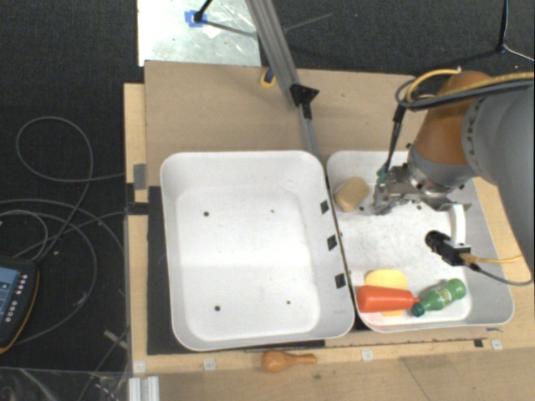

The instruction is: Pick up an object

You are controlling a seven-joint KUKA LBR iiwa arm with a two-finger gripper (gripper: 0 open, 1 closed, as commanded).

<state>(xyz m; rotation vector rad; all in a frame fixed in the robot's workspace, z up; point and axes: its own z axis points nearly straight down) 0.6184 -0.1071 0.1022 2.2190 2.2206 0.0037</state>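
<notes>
While the grey robot arm [493, 132] reaches into the right white plastic bin [501, 307], its gripper [383, 199] sits low just beside a small tan block [352, 194]. I cannot tell how the jaws stand. A yellow round toy [387, 279], an orange carrot toy [384, 300] and a green bottle [440, 296] lie near the front.

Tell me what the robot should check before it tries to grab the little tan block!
1. Tan block lies in the right bin, free of other things: ok.
2. Gripper is near the block, just to its right: ok.
3. Jaws open wide enough: cannot tell.
4. Yellow thing, orange carrot and green bottle lie far off at the front: ok.
5. Block already held: not ok.
</notes>
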